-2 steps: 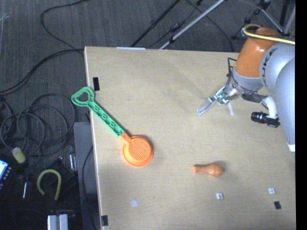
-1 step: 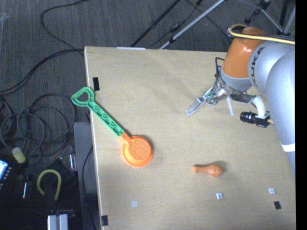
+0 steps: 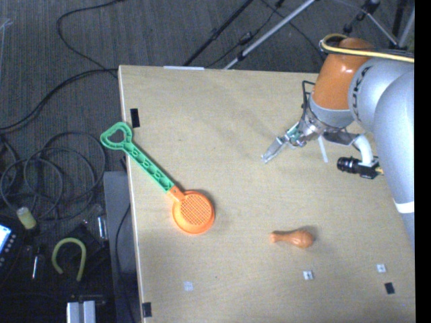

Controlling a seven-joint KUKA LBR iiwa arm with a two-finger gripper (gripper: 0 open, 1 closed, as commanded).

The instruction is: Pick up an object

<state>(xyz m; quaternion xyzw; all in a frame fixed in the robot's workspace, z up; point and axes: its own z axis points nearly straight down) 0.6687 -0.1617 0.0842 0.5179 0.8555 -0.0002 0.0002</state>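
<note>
A: So, where is the gripper (image 3: 271, 153)?

B: Over the table (image 3: 222, 106), toward its right edge and nearer the far edge than the near one, tilted down to the left. Its fingers sit close together at the tip with nothing between them (closed, as far as I can see).

A: And the things to pick?

B: A sieve (image 3: 161, 182) with a green handle and orange mesh head lies by the left edge, its handle loop hanging just past that edge. An orange drumstick toy (image 3: 293, 237) lies nearer the near edge, well apart from the sieve and below the gripper.

A: Touching anything?

B: No, both lie alone on the table.
</note>
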